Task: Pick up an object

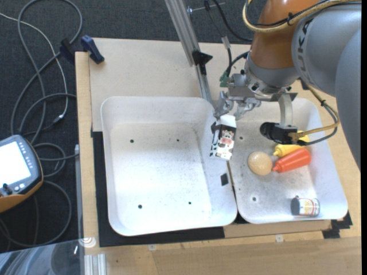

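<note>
We are seeing the gripper (pixel 229 118) clenching a small white printed card (pixel 224 142), which is hanging over the right bin's (pixel 330 179) left rim. Near that bin's middle, a tan ball (pixel 260 163) is touching an orange carrot (pixel 293 159); a small jar (pixel 305 206) is lying by the front edge.

End effector (pixel 235 109) above right bin (pixel 330 193), orange carrot (pixel 292 160), tan ball (pixel 260 163), small can (pixel 305 206)
</note>
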Robot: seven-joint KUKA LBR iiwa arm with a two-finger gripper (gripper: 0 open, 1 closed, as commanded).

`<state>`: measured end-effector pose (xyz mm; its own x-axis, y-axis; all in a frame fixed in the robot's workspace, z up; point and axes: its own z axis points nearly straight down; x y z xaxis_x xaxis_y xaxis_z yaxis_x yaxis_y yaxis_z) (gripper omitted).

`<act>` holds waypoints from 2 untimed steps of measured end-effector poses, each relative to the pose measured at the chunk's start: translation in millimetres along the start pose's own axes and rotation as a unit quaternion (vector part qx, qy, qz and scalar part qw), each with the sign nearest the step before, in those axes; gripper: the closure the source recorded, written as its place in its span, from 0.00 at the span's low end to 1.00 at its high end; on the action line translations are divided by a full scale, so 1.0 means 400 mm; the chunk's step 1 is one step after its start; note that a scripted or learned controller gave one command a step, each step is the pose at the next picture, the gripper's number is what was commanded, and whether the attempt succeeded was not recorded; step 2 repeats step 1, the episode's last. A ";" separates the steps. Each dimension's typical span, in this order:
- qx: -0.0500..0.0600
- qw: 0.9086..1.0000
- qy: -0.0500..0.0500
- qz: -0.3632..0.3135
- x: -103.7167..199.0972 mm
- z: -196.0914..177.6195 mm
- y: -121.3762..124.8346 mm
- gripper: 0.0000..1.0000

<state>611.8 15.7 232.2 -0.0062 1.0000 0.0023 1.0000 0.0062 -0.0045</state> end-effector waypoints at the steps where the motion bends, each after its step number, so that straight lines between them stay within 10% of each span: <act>1: 0.000 1.000 0.001 -0.001 0.141 0.000 -0.024 1.00; 2: 0.000 1.000 0.001 -0.001 0.141 0.000 -0.024 1.00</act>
